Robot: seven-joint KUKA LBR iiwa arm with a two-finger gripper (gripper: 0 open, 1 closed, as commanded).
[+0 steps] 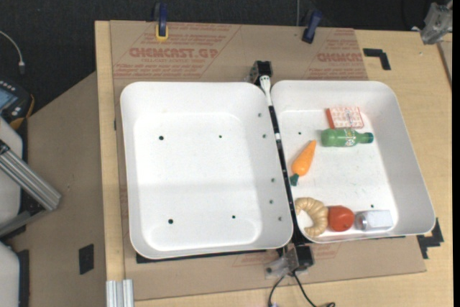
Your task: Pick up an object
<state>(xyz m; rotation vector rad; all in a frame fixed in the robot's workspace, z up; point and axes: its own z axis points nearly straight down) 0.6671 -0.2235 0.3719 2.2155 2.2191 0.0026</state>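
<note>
All the objects lie in the right white bin (402, 154). A pink patterned card box (343, 117) is near the bin's back. Just in front of it, a green bottle (346, 139) lies on its side. An orange carrot (304, 158) rests tilted against the bin's left wall. Along the front wall sit a beige croissant (313, 215), a red tomato (341, 218) touching it, and a small grey-white container (375, 220).
The left white bin (194, 162) stands beside the right one on a cardboard sheet (215, 50). Blue clamps (162, 21) (311, 25) hold the sheet's far edge. A cable (287, 284) runs off the front edge, and metal framing (29, 180) stands at left.
</note>
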